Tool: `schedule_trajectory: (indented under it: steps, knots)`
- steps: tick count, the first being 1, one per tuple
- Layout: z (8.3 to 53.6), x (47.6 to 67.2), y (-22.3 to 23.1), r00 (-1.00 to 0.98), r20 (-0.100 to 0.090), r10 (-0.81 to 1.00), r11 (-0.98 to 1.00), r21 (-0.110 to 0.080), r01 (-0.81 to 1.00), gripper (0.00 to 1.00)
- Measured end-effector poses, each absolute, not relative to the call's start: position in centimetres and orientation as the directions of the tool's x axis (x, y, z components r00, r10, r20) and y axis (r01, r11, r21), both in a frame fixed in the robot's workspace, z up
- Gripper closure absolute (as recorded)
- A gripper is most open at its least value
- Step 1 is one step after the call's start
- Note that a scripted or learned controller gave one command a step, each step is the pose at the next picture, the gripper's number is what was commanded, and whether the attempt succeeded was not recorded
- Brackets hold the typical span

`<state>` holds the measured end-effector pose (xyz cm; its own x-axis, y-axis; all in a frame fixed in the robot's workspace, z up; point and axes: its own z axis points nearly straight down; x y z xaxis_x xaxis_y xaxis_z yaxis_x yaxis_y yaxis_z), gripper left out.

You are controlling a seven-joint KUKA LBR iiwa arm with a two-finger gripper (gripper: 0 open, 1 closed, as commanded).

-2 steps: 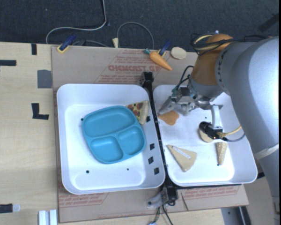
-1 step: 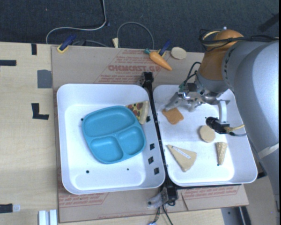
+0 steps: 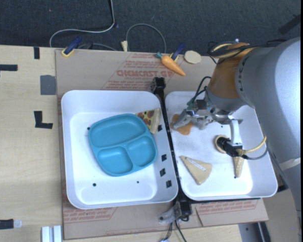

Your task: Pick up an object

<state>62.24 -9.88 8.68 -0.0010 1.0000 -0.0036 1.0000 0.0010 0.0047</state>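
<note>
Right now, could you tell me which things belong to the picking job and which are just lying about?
For the job: gripper, brown toy, sandwich wedge, cone, right bin.
Lying about: blue tray, pizza slice, carrot, left bin.

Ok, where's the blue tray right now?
The blue tray lies in the left bin, toward its middle, with a pizza slice touching its upper right corner.

Grey KUKA arm (image 3: 272, 79), fat rounded links, orange wrist band (image 3: 224, 77), thin cables, small metal claw (image 3: 192, 116).
</note>
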Motion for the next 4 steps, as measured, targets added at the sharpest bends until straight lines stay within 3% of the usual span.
schedule_trajectory:
  steps: [1,2,3,4]
  knots:
    - [9.9,62.4,-10.2,0.001,-0.007,1.0,-0.001,0.007,1.0,1.0]
    - [8.7,58.1,-12.0,0.001,0.0,1.0,-0.001,0.007,1.0,1.0]
    - [8.7,58.2,-11.8,-0.003,0.002,1.0,0.003,0.006,1.0,0.0]
    - [10.8,64.3,-10.4,-0.005,0.0,1.0,0.005,0.005,1.0,0.0]
